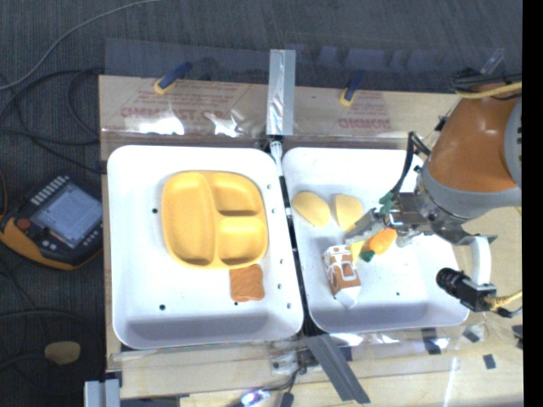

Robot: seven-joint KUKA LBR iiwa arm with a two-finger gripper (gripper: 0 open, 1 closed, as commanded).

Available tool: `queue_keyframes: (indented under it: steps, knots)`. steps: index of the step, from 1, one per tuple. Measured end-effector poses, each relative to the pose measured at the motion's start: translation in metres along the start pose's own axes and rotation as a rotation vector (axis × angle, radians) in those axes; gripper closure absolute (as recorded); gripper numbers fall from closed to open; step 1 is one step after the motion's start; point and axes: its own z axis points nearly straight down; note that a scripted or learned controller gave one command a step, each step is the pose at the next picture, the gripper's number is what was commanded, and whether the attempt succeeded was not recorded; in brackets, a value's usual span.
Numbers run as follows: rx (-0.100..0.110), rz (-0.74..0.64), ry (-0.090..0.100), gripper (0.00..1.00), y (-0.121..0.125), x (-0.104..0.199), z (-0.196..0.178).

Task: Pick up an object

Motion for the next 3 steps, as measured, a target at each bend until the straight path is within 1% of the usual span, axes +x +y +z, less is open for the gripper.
queue_keyframes:
  steps: [1, 2, 3]
  knots:
    - [0.0, 0.0, 0.0, 0.0, 0.0, 0.0, 0.0]
    - [0.0, -0.115, -0.001, 0.0, 0.032, -0.006, 0.088]
    - [-0.018, -0.281, -0.005, 0.0, -0.006, -0.007, 0.139]
